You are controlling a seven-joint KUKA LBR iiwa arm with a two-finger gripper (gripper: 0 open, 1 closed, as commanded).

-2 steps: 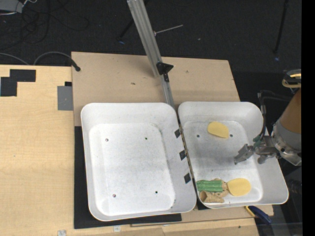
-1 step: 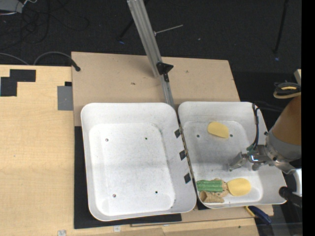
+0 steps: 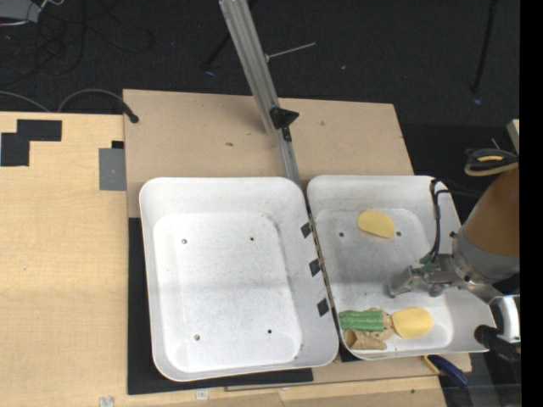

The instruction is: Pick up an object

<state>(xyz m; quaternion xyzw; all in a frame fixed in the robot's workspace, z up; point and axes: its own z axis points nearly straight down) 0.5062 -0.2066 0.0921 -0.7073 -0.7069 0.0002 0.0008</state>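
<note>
Camera view, looking down at a slant on a tabletop [image 3: 51,227] with two shallow white bins side by side. Reaching in from the right, the grey arm [image 3: 488,257] with its orange band [image 3: 501,210], wrist bent low over the right bin [image 3: 373,183], gripper [image 3: 411,282] pointing leftward across the bin's floor, near the middle of its right half. Cannot tell from this angle whether the gripper is spread or closed; nothing seen clamped in it. Lying in that bin: a yellow piece [image 3: 376,224] alone towards the far wall, well apart from the gripper; near the front wall a second yellow piece [image 3: 412,321] just below the gripper, touching or nearly touching a green object [image 3: 361,320] and a tan object [image 3: 369,338] crowded against the left corner. Left bin [image 3: 221,261] off to the side, an aluminium strut [image 3: 254,66] slanting up behind both. Likely at the approach stage, with no grasp made. Best done by choosing one target: the lone yellow piece for clear room on every side, or the nearer yellow piece for a short move. Then centre above it, come straight down, close squarely across the narrow width, and lift without dragging neighbours or scraping the bin wall.
</note>
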